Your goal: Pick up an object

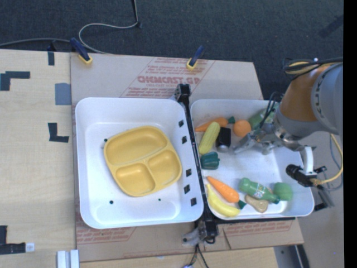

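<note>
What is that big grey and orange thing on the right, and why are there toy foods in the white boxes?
That is a robot arm. A computer program moves it, and its job here is to pick up one of the toys. The picture comes from a single camera fixed above the bench, looking down at a slant.

At the arm's end is its gripper, a two-finger claw, reaching into the right bin. I cannot tell if it is open or shut, and nothing shows as held.

That bin holds toy food: a corn cob, an orange ball, a carrot, a banana and a green bottle, among other pieces.

The left bin holds a yellow plate with three compartments.
</note>
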Robot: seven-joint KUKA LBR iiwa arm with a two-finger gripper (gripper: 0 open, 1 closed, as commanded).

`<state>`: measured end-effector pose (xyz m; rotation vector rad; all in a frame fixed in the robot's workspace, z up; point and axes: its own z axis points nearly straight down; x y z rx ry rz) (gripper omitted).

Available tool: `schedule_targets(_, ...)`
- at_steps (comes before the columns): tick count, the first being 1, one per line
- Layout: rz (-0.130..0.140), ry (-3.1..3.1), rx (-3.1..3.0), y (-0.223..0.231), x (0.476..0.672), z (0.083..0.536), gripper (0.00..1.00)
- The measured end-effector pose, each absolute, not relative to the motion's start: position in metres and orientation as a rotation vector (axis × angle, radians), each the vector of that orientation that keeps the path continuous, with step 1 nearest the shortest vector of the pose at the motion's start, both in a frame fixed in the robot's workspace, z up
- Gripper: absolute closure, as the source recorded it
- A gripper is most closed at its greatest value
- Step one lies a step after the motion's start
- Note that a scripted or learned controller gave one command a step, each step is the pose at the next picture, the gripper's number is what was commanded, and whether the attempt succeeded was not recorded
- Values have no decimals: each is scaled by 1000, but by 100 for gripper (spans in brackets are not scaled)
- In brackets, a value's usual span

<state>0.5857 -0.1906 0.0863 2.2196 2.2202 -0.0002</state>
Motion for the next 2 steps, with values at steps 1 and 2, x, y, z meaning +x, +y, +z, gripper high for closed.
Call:
schedule_targets(1, -5, 2230, 2220, -147, 658, 85, 0)
schedule_targets(2, -3, 2222, 2222, -193, 594, 96, 0)
